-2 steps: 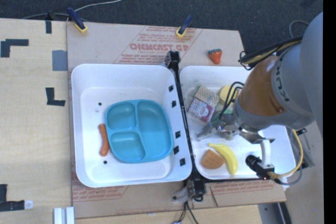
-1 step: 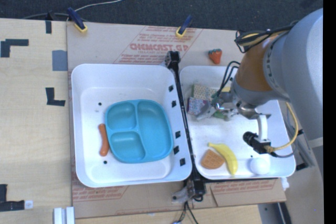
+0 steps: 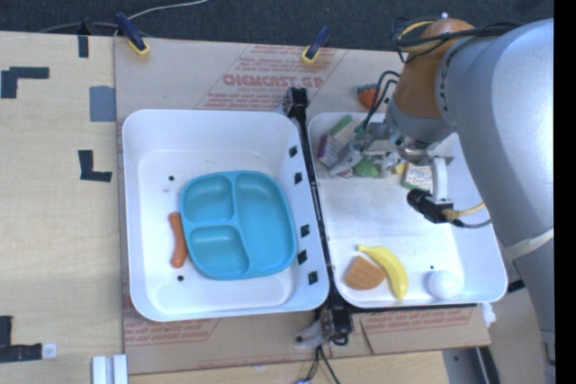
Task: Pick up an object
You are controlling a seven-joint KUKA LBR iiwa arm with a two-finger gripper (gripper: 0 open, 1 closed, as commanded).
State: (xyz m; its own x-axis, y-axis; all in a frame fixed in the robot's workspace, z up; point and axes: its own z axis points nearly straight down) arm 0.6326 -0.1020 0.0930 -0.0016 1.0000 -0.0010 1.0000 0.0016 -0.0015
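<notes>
My gripper (image 3: 371, 148) is low in the far part of the right bin (image 3: 468, 279), in among a heap of small things. Against it lie a green piece (image 3: 367, 165), a grey-purple packet (image 3: 333, 156) and a pale green packet (image 3: 341, 129). The wrist and arm hide what is directly beneath the gripper. Near the bin's front edge lie a yellow banana (image 3: 387, 267), an orange-brown wedge (image 3: 364, 274) and a white ball (image 3: 442, 283), all well apart from the gripper.
The left bin (image 3: 144, 148) holds a blue divided tray (image 3: 238, 224) with an orange sausage (image 3: 178, 239) beside it. A small orange thing (image 3: 367, 94) sits at the right bin's far rim. A tan tag (image 3: 418, 176) lies near the wrist.
</notes>
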